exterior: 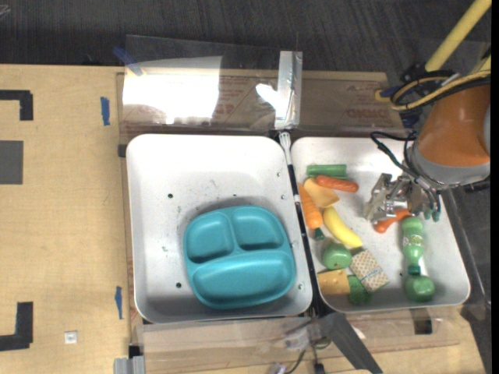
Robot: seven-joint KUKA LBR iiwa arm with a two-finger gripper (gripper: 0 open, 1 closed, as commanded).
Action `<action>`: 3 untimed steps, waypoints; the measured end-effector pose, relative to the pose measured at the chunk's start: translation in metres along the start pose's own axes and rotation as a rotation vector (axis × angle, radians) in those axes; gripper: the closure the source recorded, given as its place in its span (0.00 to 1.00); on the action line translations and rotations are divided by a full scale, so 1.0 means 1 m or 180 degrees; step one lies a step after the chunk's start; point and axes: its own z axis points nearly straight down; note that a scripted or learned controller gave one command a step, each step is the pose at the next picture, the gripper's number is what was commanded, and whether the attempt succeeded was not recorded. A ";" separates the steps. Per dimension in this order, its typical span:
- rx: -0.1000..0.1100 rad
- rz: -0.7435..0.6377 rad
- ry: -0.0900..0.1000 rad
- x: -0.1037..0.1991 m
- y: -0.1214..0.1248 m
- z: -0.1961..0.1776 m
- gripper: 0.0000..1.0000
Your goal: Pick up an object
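Observation:
My gripper [384, 211] hangs low over the middle of the right bin [451, 249], reaching in from the right under the grey and orange arm [456, 135]. A small orange piece [381, 225] lies right at its tip; whether it is gripped is unclear. To the left are a banana [341, 228], an orange carrot [312, 209], a red-orange pepper [337, 183] and a green stick [326, 169]. A green bottle [413, 244] lies just right of the gripper.
The left bin [156, 178] holds a teal divided plate [238, 255]. Along the right bin's front lie a green ball [337, 254], a checkered cracker [368, 269], a yellow block [334, 283] and a green lump [421, 287]. Cables [413, 88] hang at the back right.

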 end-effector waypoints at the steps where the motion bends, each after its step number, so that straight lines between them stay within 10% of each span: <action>1: -0.0001 -0.0001 0.0007 0.001 0.000 0.001 0.00; 2: -0.0016 -0.0487 0.0041 -0.003 0.076 0.014 0.00; 3: -0.0016 -0.1795 0.0038 -0.054 0.000 -0.058 0.00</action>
